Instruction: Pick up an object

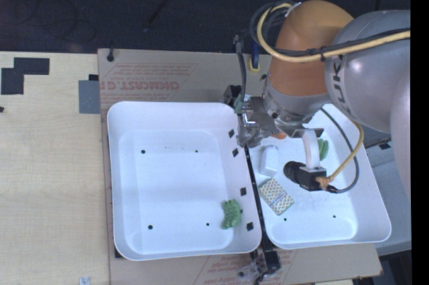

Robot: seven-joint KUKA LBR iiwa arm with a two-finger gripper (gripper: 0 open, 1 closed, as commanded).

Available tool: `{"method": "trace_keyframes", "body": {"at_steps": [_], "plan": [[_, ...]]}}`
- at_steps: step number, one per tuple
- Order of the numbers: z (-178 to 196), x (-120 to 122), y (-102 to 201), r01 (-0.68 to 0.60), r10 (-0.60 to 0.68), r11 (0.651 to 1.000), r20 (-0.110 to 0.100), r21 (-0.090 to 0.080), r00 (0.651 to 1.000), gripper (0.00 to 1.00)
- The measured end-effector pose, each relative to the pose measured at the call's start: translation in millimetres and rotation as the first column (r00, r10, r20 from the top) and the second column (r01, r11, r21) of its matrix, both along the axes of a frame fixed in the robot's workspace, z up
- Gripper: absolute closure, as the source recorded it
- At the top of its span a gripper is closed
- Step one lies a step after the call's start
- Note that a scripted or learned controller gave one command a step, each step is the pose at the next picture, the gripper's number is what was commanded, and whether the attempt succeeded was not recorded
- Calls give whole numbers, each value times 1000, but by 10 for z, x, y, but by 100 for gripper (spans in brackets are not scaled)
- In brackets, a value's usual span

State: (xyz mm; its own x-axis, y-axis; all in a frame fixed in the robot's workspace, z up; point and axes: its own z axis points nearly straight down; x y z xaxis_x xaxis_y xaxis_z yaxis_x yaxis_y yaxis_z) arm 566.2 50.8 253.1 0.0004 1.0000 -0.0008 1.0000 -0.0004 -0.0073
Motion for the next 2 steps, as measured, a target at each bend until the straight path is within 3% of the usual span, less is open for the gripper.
{"method": "trace_keyframes", "body": {"at_steps": [1,2], "plan": [[303,71,778,-7,7,1000,7,2,1000,100],[-76,-484,196,3,-3,1000,-3,-1,1000,100]]}}
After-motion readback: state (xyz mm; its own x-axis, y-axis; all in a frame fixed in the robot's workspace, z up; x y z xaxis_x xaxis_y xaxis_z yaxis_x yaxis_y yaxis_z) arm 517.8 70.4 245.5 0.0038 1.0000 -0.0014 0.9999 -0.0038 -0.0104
